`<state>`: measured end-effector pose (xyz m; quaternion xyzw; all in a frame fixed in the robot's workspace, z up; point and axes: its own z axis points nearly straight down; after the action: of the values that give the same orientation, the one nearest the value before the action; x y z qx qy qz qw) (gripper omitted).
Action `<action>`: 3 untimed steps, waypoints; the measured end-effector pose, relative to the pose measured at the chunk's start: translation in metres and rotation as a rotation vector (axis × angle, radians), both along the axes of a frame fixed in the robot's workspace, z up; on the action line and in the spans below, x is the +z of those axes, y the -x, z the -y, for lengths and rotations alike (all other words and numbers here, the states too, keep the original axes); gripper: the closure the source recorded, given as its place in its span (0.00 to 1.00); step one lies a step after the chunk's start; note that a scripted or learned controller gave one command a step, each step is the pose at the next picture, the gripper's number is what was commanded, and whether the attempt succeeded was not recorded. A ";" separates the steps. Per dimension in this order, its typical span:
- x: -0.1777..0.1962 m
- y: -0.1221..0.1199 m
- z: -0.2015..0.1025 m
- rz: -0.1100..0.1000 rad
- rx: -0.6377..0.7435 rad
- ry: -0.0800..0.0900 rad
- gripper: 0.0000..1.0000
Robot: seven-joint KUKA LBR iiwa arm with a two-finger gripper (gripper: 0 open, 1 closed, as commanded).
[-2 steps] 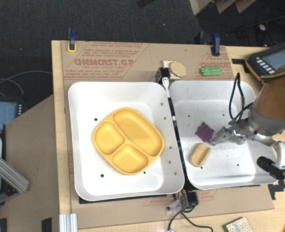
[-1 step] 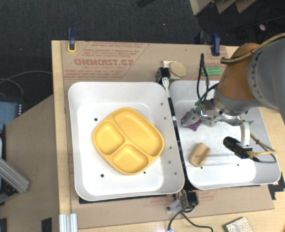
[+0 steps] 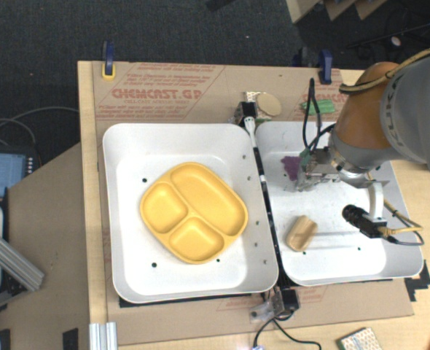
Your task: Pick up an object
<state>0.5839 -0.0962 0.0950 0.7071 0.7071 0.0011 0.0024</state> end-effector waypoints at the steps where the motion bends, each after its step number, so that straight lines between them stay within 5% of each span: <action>1: 0.000 0.000 0.000 -0.001 -0.001 0.000 0.00; 2: -0.010 -0.076 0.009 0.003 0.003 0.001 0.00; 3: -0.010 -0.013 0.090 -0.009 -0.007 -0.001 0.00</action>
<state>0.5970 -0.1866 0.0850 0.7097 0.7045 -0.0016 -0.0014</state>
